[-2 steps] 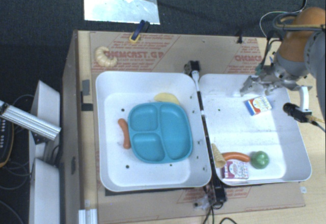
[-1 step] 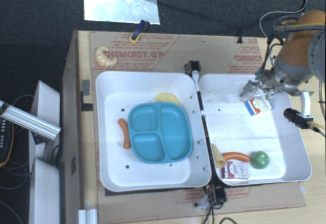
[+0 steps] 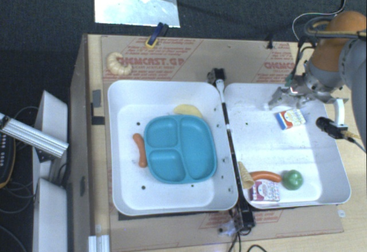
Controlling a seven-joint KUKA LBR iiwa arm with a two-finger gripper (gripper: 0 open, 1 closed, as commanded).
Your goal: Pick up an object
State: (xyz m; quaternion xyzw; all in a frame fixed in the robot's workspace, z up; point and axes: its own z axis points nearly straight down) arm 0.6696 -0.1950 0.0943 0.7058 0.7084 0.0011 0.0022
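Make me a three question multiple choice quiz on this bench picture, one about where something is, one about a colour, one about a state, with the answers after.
1. Where does the divided tray lie?
A. left bin
B. right bin
C. on the cardboard

2. What colour is the ball in the right bin?
A. red
B. green
C. blue

3. How does the small carton stand to the gripper?
A. clamped and lifted
B. lying on the bin floor just below it
C. in the other bin

Answers: A, it fills the left bin; B, it is green; C is wrong, B is right, since the carton lies flat under the gripper.
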